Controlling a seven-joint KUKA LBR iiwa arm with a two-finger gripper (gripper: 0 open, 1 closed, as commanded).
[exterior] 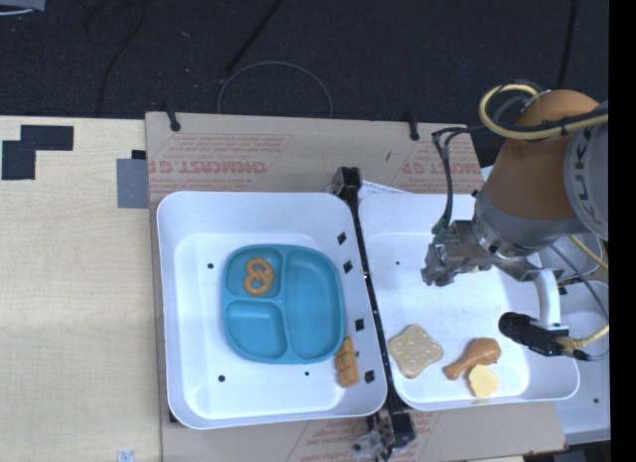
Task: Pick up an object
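Both white bins looked like smooth, faintly glossy plastic, as did the blue divided plate. The tabletop showed pale matt wood. Printed brown cardboard lay dull beneath the bins.

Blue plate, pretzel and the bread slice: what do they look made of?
Blue plate: likely moulded plastic; uniform colour, smooth satin surface, rounded compartment ridges. Pretzel: probably toy plastic or rubber; even orange-brown, no crumbs, though too small to be sure. Bread slice: looks like matte play food, plastic or foam; flat pale beige with soft edges.
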